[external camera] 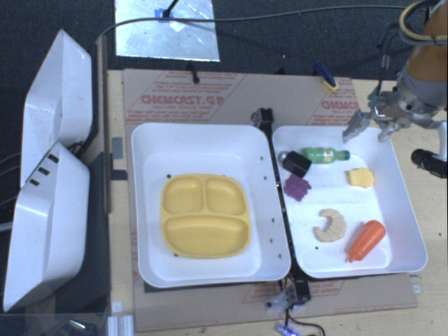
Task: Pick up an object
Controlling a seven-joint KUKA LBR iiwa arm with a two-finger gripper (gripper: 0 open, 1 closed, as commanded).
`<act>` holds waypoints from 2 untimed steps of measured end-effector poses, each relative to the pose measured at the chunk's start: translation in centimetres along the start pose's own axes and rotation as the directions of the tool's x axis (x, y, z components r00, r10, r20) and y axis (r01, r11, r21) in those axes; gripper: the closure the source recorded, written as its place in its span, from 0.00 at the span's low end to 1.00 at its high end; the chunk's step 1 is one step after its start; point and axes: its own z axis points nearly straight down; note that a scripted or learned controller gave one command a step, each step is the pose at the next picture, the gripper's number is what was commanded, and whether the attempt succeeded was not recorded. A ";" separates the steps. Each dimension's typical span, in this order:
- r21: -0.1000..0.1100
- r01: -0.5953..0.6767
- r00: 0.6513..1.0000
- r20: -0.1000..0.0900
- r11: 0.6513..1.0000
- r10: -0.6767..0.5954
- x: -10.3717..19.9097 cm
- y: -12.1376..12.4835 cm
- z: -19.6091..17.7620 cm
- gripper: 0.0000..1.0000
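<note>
Spread wide and holding nothing, the tool (369, 125) is seen above the far edge of the right bin (406, 215), near the table's far right corner. Six small things lie in that bin: a green bottle (324, 155), a black block (297, 164), a purple piece (297, 187), a yellow piece (360, 178), a croissant (330, 225) and a carrot (366, 240). All are judged light, stiff toys with smooth, somewhat slippery skins. The carrot, lying well apart from the rest near the bin's near right corner, could best be gripped across its thick middle. A yellow plate (206, 214) sits in the left bin (150, 187).
</note>
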 end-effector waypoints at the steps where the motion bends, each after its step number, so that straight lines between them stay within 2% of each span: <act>1: 0.000 0.000 1.000 0.000 1.000 0.000 0.0 0.0 0.0 0.00; 2: 0.000 0.000 1.000 0.000 1.000 0.000 0.0 0.0 0.0 0.00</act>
